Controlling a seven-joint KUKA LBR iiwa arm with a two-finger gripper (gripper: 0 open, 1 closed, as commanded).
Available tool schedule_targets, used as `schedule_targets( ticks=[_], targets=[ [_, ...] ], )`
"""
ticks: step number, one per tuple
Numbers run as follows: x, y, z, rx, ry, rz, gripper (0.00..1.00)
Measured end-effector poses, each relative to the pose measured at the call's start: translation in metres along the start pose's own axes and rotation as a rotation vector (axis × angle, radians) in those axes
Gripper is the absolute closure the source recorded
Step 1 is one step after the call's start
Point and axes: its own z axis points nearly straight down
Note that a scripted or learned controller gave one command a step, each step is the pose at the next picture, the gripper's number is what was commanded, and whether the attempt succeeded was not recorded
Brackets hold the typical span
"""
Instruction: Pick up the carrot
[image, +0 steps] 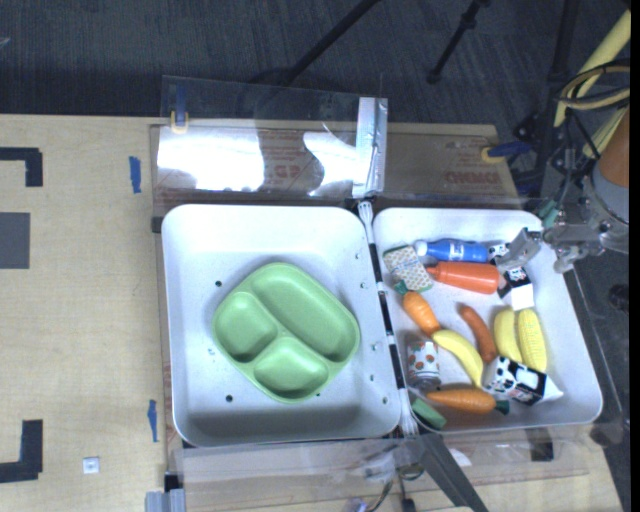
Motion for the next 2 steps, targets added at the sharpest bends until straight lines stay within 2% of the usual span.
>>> schedule_targets(
  ticks=[1, 2],
  targets=[
    [0.074, -0.033, 0.089, -0.001, 0.000, -0.167, 0.00],
    [0.021, 0.015, 0.137, -0.004, -0.001, 0.212, 0.00]
  ],
)
